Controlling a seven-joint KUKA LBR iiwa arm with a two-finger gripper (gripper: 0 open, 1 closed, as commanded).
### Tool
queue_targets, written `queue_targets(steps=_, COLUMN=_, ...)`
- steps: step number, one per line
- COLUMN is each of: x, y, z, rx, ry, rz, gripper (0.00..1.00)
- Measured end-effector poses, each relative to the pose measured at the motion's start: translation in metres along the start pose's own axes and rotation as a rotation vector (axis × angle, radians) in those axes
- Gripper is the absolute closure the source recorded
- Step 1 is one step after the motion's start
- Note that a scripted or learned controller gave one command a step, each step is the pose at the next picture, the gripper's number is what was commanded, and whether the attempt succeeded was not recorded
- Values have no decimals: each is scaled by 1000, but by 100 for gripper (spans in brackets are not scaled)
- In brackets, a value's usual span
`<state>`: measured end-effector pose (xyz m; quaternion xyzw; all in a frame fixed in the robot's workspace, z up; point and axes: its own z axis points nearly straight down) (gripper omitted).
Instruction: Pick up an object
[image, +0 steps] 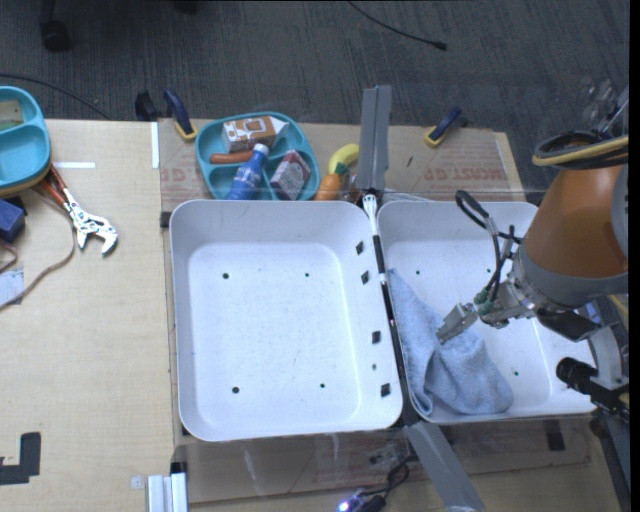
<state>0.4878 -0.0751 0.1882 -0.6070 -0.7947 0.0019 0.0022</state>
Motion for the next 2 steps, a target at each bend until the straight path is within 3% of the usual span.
queue_targets(steps=1, x=-30, y=-18, z=-32, rx=-1, ry=-1, rz=183, gripper=0)
queue_targets(steps=2, x=-30, y=-18, z=-32, rx=0, ry=-1, rz=183, gripper=0)
